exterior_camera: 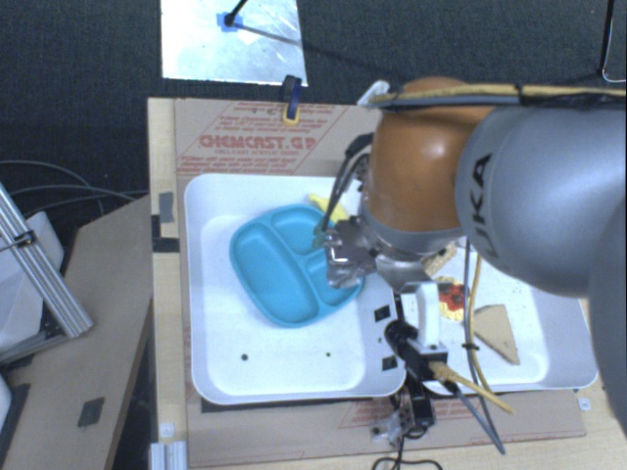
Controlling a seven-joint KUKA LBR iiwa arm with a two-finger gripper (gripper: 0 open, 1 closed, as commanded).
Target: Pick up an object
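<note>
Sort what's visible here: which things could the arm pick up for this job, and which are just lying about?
For the job:
- blue divided tray in the left bin
- yellow piece at the tray's far edge, mostly hidden
- tan wedge in the right bin
- small red and yellow item beside the wedge
- hand, over the tray's right edge

Lying about:
- printed cardboard sheet
- shiny sheet beyond the bench

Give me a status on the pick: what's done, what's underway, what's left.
Done: the arm has reached in over the bins, its wrist above the right edge of the blue divided plate in the left bin. Underway: an approach near that plate; the wrist hides the fingers, so no grasp can be confirmed. Left: the plate lies flat in the bin, and the tan wedge sits in the right bin; nothing looks lifted.
</note>
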